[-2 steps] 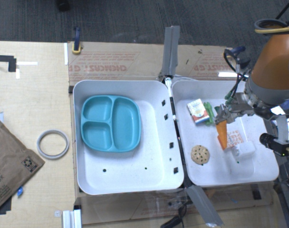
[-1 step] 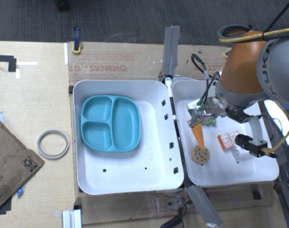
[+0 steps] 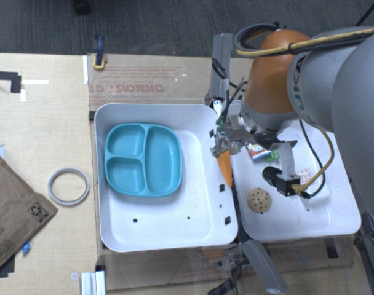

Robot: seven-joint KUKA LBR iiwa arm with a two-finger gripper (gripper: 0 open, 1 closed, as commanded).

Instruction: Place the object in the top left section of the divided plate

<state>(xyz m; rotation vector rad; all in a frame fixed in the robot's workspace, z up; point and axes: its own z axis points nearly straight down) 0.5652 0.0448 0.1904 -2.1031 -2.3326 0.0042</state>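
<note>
Orange tapered carrot (image 3: 224, 166) between tool (image 3: 222, 147) fingers | smooth blue three-part plate (image 3: 143, 160) | white left bin (image 3: 156, 226)

The divided plate (image 3: 143, 160), light blue with three sections, lies flat in the left bin, well to the left of the gripper (image 3: 222, 147). An orange, carrot-like object (image 3: 225, 167) hangs pointing down just below the gripper, possibly between its fingers.

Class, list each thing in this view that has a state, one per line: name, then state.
divided plate: upright in the left bin, sections bare
carrot: hanging point-down over the bins' shared edge, beneath the gripper
cookie: lying flat in the right bin
tape roll: flat on the bench
</note>
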